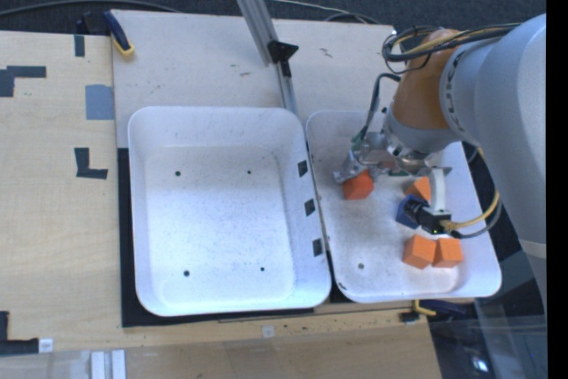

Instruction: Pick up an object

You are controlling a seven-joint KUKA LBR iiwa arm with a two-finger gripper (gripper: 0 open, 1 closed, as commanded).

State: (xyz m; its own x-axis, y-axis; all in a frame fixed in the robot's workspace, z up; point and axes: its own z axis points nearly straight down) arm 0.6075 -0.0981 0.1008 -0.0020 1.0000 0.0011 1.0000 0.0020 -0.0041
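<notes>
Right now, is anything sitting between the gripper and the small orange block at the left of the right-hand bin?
Nothing visible does. The gripper sits directly over the small orange block, right at its top edge. The other orange blocks and the dark blue piece lie apart, further right in the right-hand white bin.

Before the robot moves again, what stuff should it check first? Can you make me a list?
1. Is the claw over the bin with the blocks? Ok: it is down in the right bin.
2. Is a block right by the claw? Ok: an orange block sits at its tip.
3. Is that block really held? Cannot tell: the arm hides the grip.
4. Are the other blocks out of the way? Ok: the two orange blocks and the blue piece lie apart, nearer the front.
5. Is the block away from the bin wall? Ok: there is bare floor around it.
</notes>
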